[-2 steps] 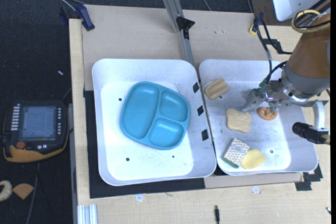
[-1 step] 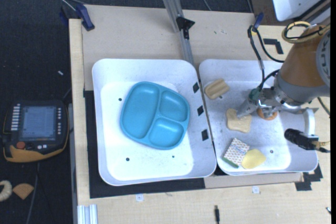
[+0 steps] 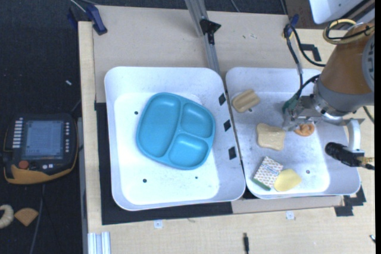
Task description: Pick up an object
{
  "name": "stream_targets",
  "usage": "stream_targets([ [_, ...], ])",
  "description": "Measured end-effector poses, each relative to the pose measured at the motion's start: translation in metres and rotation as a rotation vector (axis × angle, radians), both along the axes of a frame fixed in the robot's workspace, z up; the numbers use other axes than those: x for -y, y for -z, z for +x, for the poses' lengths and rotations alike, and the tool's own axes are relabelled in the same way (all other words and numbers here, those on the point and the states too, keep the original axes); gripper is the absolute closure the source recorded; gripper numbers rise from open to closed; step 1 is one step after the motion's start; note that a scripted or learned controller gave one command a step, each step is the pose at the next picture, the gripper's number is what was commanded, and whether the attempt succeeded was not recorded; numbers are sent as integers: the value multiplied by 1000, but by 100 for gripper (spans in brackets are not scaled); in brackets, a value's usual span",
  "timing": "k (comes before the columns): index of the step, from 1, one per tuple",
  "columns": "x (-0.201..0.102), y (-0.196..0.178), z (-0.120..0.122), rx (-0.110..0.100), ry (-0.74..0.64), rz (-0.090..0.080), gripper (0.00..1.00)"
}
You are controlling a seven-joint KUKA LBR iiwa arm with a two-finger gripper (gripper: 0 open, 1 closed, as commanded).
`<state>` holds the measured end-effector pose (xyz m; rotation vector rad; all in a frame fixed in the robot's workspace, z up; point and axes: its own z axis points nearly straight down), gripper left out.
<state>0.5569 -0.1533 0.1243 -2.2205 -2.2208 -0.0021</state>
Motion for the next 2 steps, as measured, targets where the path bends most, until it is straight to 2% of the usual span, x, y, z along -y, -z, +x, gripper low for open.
stream_targets([
  [1, 8, -49, 7, 5, 0, -3, 100],
  [2, 13, -95, 3, 5, 0, -3, 100],
])
